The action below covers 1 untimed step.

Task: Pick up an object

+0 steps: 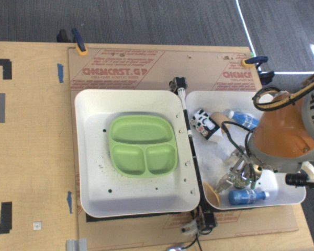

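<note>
My gripper [236,175] hangs low inside the right bin [289,196], just above its front half. The arm's orange band [280,132] covers the bin's right side. A blue bottle [247,196] lies on its side right beneath and in front of the gripper. Next to it, at the bin's front left corner, is a tan wooden piece [212,194]. A black-and-white patterned object [203,124] and a second blue bottle [243,120] lie near the bin's back. I see nothing held in the gripper.
The left bin [89,156] holds a green divided plate [143,145]. A black bar [187,135] runs between the two bins. Clamps [79,42] sit on the cardboard sheet's back corners. Cables loop over the arm at the right.
</note>
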Available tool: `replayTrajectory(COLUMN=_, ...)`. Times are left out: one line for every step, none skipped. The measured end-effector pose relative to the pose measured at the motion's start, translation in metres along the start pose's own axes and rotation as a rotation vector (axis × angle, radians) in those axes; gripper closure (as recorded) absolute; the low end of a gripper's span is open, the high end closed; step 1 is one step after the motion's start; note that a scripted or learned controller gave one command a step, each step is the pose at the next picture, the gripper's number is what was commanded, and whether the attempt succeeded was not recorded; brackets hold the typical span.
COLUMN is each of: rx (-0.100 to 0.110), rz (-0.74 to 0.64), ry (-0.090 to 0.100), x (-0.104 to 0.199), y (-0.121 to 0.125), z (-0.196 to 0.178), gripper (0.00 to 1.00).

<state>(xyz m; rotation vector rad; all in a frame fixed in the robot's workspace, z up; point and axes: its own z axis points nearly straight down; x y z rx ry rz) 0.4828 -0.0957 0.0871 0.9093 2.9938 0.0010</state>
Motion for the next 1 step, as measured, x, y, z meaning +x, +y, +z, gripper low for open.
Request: replayTrajectory(rx=0.0, rz=0.0, ry=0.0, x=0.0001, y=-0.0001, z=0.0001, gripper=0.0)
